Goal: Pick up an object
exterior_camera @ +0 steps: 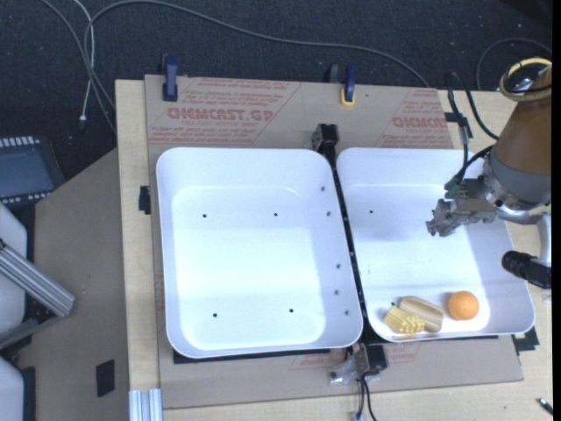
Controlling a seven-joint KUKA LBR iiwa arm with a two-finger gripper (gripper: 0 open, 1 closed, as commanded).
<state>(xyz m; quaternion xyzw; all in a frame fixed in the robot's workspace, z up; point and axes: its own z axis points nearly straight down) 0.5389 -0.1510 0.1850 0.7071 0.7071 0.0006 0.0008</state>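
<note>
The gripper (pixel 441 224) hangs over the middle of the right bin (pixel 386 261); whether it is spread cannot be told. An orange ball (pixel 463 305), bread roll (pixel 422 309) and corn piece (pixel 402 322) lie near the bin's front edge.

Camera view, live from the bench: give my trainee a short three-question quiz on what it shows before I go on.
1. True or false: the orange ball lies in the left bin.
2. Which thing lies nearest the orange ball? A) the tan bread roll B) the blue clamp C) the yellow clamp
3. Fill in: the gripper hangs over the ____ bin, apart from the yellow corn piece.

Key
1. False; it lies in the right bin, near its front edge.
2. A
3. right
</note>
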